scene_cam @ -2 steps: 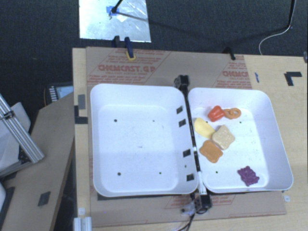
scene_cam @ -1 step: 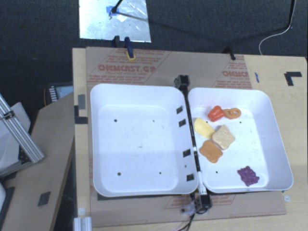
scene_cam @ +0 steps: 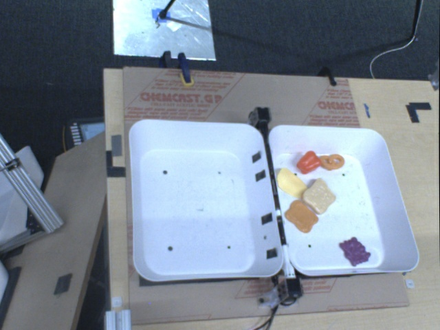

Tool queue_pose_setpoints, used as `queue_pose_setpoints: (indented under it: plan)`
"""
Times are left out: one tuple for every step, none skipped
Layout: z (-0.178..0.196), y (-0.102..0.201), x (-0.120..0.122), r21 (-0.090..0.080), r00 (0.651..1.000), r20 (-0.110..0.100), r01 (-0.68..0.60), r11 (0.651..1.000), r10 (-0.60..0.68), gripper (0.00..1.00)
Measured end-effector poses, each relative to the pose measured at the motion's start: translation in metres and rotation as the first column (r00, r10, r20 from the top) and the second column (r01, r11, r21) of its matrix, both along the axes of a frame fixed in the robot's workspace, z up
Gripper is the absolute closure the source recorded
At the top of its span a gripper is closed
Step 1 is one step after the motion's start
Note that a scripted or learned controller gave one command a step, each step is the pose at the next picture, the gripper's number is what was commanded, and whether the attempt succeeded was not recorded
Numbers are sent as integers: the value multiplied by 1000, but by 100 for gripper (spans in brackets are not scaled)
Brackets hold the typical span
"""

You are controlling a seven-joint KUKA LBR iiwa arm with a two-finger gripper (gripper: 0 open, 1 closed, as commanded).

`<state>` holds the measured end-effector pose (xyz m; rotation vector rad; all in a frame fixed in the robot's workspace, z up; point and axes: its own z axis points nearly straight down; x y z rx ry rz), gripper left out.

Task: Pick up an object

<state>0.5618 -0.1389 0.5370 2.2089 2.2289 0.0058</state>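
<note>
The right bin [scene_cam: 395, 184] holds several small play-food pieces. A red pepper [scene_cam: 308, 161] lies beside an orange pretzel-like ring [scene_cam: 333, 161] near the bin's back. Just in front of them sit a yellow piece [scene_cam: 290, 183], a tan square cracker [scene_cam: 320, 196] and an orange cookie-shaped piece [scene_cam: 302, 216], all close together by the bin's left wall. A purple grape bunch [scene_cam: 355, 251] lies apart near the front right corner.
The left bin [scene_cam: 199, 198] stands next to the right one, joined along a strip of black clips [scene_cam: 265, 198]. Both rest on a cardboard sheet [scene_cam: 185, 95] on the bench. A shiny metal plate [scene_cam: 163, 19] lies beyond the bench.
</note>
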Motion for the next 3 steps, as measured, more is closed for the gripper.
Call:
queue_pose_setpoints:
  plan:
    - [-2, 81, 2, 2, 1000, -2, -4, 1000, 4, 100]
    - [-2, 153, -7, 2, 1000, -3, -3, 1000, 3, 100]
    - [-2, 242, 4, 3, 1000, -3, -5, 1000, 5, 100]
